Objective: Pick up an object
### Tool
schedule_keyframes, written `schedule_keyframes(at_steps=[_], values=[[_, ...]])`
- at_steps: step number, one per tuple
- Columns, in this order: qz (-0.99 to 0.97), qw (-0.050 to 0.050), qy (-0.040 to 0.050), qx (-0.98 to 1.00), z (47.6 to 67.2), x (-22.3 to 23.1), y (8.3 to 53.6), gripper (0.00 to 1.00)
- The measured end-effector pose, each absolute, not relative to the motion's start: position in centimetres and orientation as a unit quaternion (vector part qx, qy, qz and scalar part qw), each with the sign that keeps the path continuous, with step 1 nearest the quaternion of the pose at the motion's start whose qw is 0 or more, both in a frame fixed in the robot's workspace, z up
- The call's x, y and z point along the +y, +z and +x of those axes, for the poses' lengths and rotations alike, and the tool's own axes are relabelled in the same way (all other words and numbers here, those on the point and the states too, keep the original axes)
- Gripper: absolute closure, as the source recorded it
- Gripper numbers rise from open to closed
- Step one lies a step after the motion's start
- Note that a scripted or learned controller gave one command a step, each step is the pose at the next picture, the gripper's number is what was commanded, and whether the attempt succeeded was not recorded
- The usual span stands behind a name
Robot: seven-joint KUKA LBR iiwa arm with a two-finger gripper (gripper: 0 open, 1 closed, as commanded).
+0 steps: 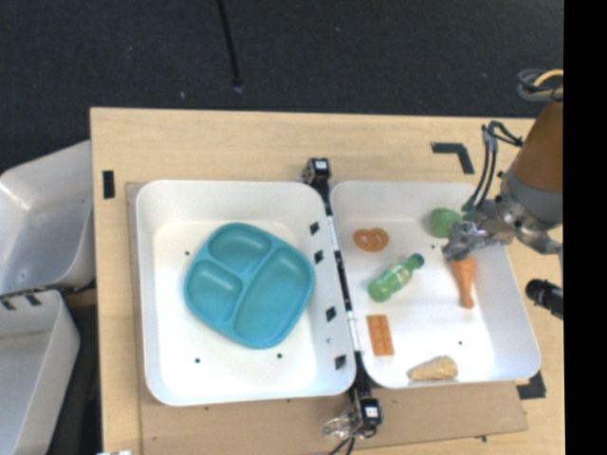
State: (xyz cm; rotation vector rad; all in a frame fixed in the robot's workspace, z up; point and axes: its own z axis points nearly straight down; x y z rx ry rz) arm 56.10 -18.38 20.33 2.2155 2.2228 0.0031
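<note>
In the right bin (pixel 493 344) lie a green bottle (pixel 394 278), an orange carrot (pixel 464 281), a brown pretzel (pixel 371 240), a round green object (pixel 443 221), an orange block (pixel 379 334) and a tan bread piece (pixel 432 370). My gripper (pixel 467 238) hangs at the bin's upper right, just above the carrot's top end and beside the round green object. Nothing visibly sits between its fingers.
The left bin (pixel 161 368) holds a blue divided plate (pixel 248 283). A ridge with black clips (pixel 334 282) separates the two bins. The arm's orange band (pixel 542 154) and cables stand over the right bin's far right corner.
</note>
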Motion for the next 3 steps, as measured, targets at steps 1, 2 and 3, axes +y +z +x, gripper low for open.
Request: schedule_keyframes(at_steps=[1, 2, 3], values=[[0.705, 0.0, 0.0008, 0.709, 56.7, -14.0, 20.4, 1.0], [0.705, 0.0, 0.0009, 0.71, 57.9, -9.8, 21.0, 1.0], [0.705, 0.001, 0.0011, 0.71, 58.9, -4.0, 20.9, 1.0]])
